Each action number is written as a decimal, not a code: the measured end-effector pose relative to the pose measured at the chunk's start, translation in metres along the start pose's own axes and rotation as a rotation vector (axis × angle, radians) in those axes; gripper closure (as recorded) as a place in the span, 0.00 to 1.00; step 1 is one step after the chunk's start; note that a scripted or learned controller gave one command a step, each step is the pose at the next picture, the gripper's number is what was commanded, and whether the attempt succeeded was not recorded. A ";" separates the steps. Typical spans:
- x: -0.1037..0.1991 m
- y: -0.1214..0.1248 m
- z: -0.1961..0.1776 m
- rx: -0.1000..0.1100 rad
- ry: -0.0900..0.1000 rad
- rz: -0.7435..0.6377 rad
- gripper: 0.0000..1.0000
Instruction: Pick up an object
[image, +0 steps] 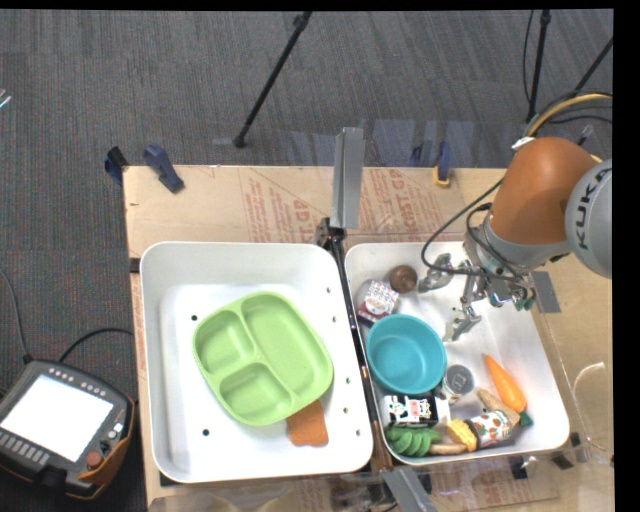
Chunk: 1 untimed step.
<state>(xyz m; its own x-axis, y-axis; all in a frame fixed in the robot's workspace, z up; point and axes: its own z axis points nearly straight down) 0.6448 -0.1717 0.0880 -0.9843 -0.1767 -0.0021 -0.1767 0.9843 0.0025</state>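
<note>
Where the bench meets the floor at far left, well away from the gripper, a pendant (58, 427) with a pale screen lies on the carpet. Next comes the left bin (170, 300), well left of the gripper, holding a green plate (262, 356) with three compartments; an orange-brown piece (309, 428) pokes out from under the plate's lower right edge. Past the divider, the right bin (545, 350) holds the rest. A small packet (378, 298) lies left of the gripper and slightly lower, and a brown ball (403, 277) sits just left of it, near the bin's upper edge. A teal bowl (406, 354) rests below and left of the gripper, near it but apart. Under the bowl is a black-and-white carton (409, 410), with green pieces (408, 439) below that. A grey disc (459, 379) lies straight below the gripper, beside the bowl's right rim. The gripper (470, 295) hangs over the bin's upper middle, its fingers apart with nothing between them. Below and right of it, a carrot (505, 383) lies at a slant, and lower still small food items (485, 425) crowd the bin's bottom edge. The orange band (540, 200) of the arm rises above and right of the gripper.
</note>
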 end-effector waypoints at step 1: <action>0.000 0.001 0.000 0.000 0.001 0.019 0.00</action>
<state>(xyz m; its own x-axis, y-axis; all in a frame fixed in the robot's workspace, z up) 0.6446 -0.1703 0.0878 -0.9874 -0.1581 -0.0014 -0.1581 0.9874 0.0029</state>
